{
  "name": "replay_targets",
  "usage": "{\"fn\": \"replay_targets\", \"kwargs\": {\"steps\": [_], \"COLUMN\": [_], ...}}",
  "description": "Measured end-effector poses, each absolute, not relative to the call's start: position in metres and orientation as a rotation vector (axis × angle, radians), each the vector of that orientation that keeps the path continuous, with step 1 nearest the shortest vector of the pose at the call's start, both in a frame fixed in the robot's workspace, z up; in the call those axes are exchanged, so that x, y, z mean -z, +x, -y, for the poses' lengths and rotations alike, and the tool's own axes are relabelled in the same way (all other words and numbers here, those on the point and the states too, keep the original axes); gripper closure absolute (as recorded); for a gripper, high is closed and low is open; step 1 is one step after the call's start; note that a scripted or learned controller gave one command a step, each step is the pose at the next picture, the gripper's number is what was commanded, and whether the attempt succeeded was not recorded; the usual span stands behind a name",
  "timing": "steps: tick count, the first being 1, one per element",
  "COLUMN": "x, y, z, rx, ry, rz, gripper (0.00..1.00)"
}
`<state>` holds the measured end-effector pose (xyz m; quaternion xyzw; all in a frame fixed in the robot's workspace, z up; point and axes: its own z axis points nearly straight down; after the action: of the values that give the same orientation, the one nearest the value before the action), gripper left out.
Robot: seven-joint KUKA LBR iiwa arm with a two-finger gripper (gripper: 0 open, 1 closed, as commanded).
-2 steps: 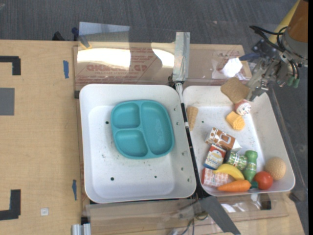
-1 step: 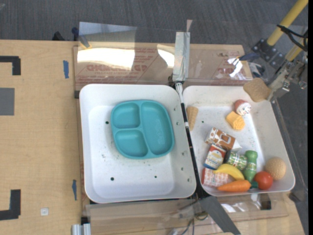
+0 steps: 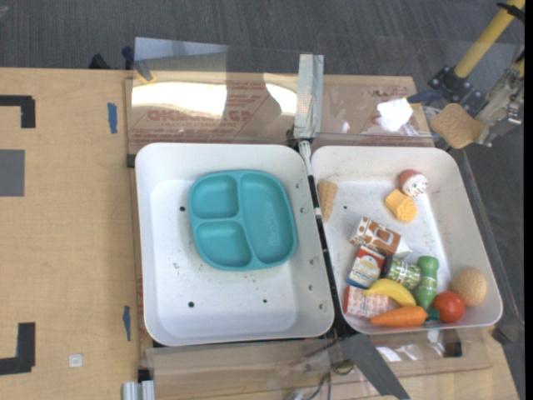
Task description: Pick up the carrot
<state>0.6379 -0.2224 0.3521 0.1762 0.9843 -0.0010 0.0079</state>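
Two white bins side by side: left bin (image 3: 158,223) with a teal divided plate (image 3: 242,219), right bin (image 3: 466,215) with toy food crowded at its near edge. Among it, banana (image 3: 390,289), then carrot (image 3: 399,317) lying flat against the near wall, beside a tomato (image 3: 450,306).

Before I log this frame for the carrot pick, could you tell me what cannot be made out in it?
- Gripper: in the camera view, no fingers can be made out in the gear cut by the right edge.
- Carrot: its right end is crowded against the tomato.
- Small cartons: their labels are too small to read.
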Motion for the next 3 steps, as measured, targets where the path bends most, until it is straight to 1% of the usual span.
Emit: {"fn": "replay_targets", "kwargs": {"steps": [1, 2, 3], "x": [-0.256, -0.258, -0.103], "y": [0.559, 0.560, 0.502], "z": [0.224, 0.224, 0.222], "rx": [0.001, 0.001, -0.006], "ry": [0.163, 0.162, 0.309], "rz": [-3.137, -3.133, -3.133], "gripper": [1.00, 0.00, 0.00]}}
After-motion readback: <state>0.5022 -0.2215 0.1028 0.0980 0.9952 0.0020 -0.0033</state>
